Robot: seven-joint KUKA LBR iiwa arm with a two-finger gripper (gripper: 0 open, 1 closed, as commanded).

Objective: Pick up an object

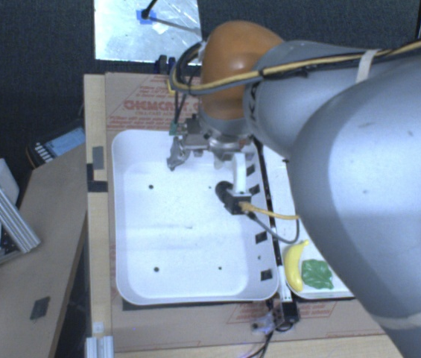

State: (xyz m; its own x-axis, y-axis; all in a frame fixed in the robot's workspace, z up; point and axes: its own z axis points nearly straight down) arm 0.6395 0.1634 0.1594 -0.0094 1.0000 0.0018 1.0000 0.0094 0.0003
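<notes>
Since the yellow banana-shaped object [294,267] and green piece [317,274] lie in the right bin [322,295] at five o'clock, while the gripper [176,157], jaw state indiscernible, hangs over the left bin [132,200] at eleven, closing there would likely catch nothing.

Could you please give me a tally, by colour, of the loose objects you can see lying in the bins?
Yellow: 1, the banana-shaped object in the right bin.
Green: 1, the green object touching it on its right.
Total: 2, as far as the arm lets me see; it covers most of that bin.
</notes>
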